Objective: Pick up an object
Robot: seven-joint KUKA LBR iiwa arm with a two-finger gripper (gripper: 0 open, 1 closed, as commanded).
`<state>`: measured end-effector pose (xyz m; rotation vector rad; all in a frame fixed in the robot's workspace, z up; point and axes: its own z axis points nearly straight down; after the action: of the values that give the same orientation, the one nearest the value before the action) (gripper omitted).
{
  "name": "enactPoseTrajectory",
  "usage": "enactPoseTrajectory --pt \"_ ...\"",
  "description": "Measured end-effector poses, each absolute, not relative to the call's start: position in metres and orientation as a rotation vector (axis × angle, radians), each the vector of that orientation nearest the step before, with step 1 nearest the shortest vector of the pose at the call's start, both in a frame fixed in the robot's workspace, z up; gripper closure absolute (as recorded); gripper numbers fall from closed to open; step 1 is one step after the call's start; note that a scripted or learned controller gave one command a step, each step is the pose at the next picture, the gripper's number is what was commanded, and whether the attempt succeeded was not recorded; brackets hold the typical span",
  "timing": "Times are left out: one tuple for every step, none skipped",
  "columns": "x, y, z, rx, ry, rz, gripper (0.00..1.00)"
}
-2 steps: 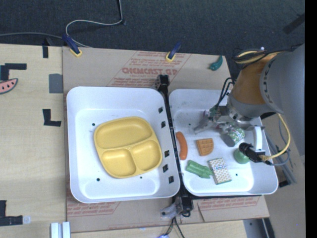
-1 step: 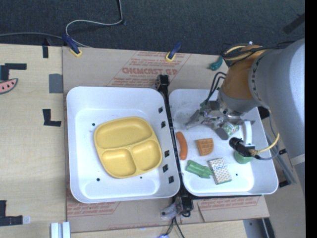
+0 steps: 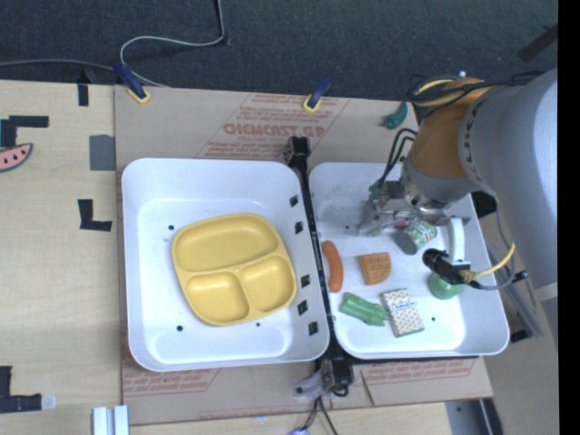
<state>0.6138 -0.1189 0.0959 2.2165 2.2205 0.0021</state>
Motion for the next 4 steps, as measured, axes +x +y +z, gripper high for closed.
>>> enactPoseTrajectory --pt "0.614 -0.119 0.096 2.217 2.220 0.002 0.00" --pt "0.614 -0.118 0.105 2.217 2.222 0.002 1.00" --pt "0.613 -0.118 0.105 2.217 2.222 0.002 0.00" --pt "0.618 -0.133 0.086 2.220 2.223 0.001 0.00"
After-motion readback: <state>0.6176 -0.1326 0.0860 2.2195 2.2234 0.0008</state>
